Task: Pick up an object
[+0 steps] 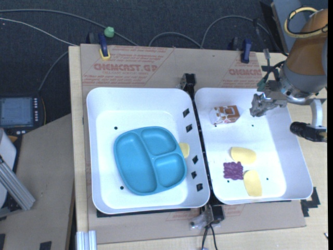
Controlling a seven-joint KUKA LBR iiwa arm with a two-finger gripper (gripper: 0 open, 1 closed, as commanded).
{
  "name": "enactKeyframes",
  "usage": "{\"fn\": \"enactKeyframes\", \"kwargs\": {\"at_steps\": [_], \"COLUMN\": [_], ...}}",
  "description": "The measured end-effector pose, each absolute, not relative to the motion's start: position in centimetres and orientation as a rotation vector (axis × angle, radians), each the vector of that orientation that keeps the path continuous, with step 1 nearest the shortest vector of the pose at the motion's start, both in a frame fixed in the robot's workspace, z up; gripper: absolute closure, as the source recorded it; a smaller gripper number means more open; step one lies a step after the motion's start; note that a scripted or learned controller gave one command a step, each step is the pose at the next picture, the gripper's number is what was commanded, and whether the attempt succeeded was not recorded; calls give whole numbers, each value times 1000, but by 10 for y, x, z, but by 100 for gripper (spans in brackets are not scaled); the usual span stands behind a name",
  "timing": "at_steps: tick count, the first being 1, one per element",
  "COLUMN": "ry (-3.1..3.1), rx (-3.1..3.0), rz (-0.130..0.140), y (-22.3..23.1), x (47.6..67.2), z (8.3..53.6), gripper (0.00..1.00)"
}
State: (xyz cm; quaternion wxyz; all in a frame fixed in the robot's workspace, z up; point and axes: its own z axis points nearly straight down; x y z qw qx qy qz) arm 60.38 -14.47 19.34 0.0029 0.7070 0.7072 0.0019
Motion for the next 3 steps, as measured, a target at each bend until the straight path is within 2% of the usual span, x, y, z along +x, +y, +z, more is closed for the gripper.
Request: {"fn": "enactKeyframes", "kwargs": {"at_steps": [1,2,3], "ry": [2221,2229,2232], "rx": [2219,2215,2218], "rz": [3,4,-1], "y": [-144,-93,-39], "x": [605,607,595], "z": [206,215,207], "gripper": [100,100,100]}}
